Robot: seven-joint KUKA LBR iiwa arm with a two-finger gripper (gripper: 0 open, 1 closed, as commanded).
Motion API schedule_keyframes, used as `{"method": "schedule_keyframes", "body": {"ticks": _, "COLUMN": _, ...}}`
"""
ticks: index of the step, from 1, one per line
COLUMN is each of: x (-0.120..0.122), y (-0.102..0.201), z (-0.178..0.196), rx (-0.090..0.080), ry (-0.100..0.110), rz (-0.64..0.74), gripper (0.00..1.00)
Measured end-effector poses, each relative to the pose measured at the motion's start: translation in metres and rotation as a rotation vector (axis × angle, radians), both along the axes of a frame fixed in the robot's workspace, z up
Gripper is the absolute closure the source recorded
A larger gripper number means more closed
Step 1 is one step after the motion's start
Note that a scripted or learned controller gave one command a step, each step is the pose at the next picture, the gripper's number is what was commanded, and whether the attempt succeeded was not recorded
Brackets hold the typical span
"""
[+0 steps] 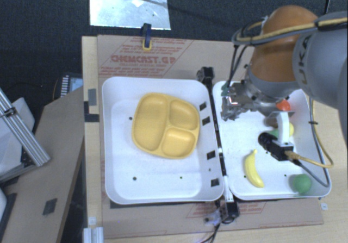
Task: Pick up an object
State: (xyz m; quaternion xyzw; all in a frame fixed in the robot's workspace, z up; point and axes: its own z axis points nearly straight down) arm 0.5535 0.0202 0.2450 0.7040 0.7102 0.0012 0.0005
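Camera view, looking down at a slant. Shows a tan cardboard-covered surface (pixel 147 57) carrying two shallow white plastic bins side by side.

Finds in the left white bin (pixel 117 182) a yellow three-compartment plastic plate (pixel 165 125), lying flat near the middle.

Finds in the right white bin (pixel 239 144) a small yellow plastic banana (pixel 253 169) near the lower edge. Also finds a round green ball (pixel 300 183) in the lower right corner, apart from the banana, and a small orange object (pixel 283 106) toward the upper right, partly hidden by the robot.

Places the grey arm with its orange band (pixel 321 57) above the upper part of the right bin, reaching in from the right.

Puts the claw (pixel 231 103) over the upper left corner of that bin, just beside the divider between the bins and well apart from banana and ball. Cannot tell the claw's state, clenched or released.
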Motion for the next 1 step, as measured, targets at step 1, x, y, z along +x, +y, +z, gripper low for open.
{"method": "schedule_keyframes", "body": {"ticks": 1, "x": -0.0063, "y": 0.0576, "z": 0.0018, "rx": 0.001, "ry": 0.001, "rz": 0.001, "gripper": 1.0}}
